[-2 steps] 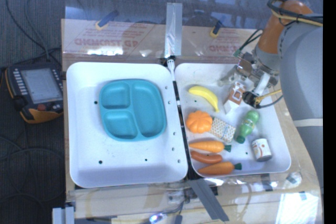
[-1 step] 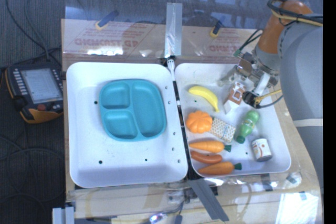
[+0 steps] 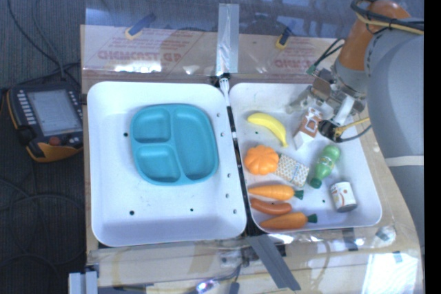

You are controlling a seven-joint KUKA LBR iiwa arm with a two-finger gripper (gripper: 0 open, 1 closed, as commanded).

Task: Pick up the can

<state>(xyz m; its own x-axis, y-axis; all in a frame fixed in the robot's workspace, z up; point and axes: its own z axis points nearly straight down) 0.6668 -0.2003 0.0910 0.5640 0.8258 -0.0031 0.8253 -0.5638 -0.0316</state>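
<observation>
**Arm over the far corner, can waiting at the near one**

From where I stand, the can (image 3: 343, 195) is easy to spot: a small white tin with a reddish label, lying tilted in the near right corner of the right bin (image 3: 365, 213). It has a little bare floor around it. The green bottle (image 3: 324, 164) is its closest neighbour, just up and to the left, apart from it as far as I can judge.

The gripper (image 3: 329, 105) hangs over the back of that same bin, well apart from the can. A small white and brown carton (image 3: 307, 129) sits right below it, close enough that I cannot say whether they touch. The tool is a tangle of metal and cable at this angle, and I cannot tell whether it is spread or closed, or whether it has anything.

The rest of the bin is toy food: a banana (image 3: 268, 127), a pumpkin (image 3: 261, 159), a speckled block (image 3: 293, 170) and three carrots (image 3: 272, 192) along the near left. The left bin (image 3: 110, 210) holds a blue divided plate (image 3: 173, 142).

I would call this the approach stage, with the grasp not yet begun. The next move, as I read it, means travelling toward the near right corner, lining up over the tin and coming down around it, keeping clear of the bottle and the bin wall.
</observation>
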